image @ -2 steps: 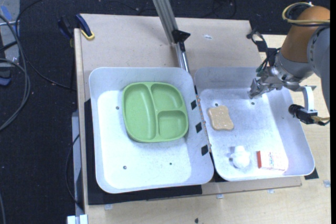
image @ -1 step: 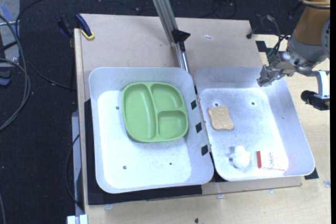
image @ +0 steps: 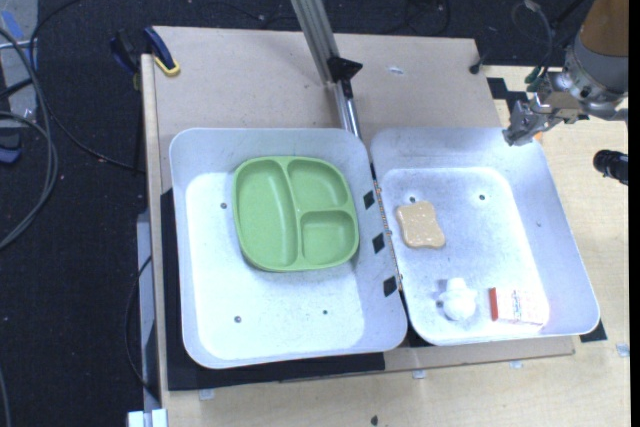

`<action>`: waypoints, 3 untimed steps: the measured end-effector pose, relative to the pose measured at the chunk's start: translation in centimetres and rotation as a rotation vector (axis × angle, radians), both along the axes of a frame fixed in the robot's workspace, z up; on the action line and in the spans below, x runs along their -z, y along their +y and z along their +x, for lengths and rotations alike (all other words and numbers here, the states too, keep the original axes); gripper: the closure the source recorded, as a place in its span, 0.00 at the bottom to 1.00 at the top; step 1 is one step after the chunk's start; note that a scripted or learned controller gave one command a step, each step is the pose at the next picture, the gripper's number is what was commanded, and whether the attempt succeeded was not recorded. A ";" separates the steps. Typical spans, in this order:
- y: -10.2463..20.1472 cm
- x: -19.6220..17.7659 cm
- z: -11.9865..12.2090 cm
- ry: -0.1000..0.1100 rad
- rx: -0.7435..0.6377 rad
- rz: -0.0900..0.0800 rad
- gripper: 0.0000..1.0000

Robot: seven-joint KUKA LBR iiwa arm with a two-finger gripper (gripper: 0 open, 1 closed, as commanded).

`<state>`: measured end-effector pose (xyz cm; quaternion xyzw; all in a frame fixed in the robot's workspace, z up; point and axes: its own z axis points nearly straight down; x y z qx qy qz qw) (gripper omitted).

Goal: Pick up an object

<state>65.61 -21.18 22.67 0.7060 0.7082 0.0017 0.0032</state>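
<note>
Toast slice [image: 420, 225] lies flat in the right bin [image: 560, 215], near its left wall, well down-left of the gripper [image: 522, 130] hovering above the bin's far right corner; whether it's open is unclear.

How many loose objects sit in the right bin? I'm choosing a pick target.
3: a toast slice near the bin's left side, a small white object toward the front, and a red-and-white packet at the front right.

Legible text: none. Small red-and-white carton [image: 518, 306], lower right of the frame in the right bin [image: 560, 245]: printed markings present, too small and blurred to read.
</note>
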 end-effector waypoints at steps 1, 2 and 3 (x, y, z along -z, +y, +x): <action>0.0 -1.4 0.1 0.003 0.001 0.001 1.00; 5.7 -2.3 0.1 0.006 -0.003 0.003 1.00; 10.5 -1.1 0.2 0.007 -0.003 0.003 1.00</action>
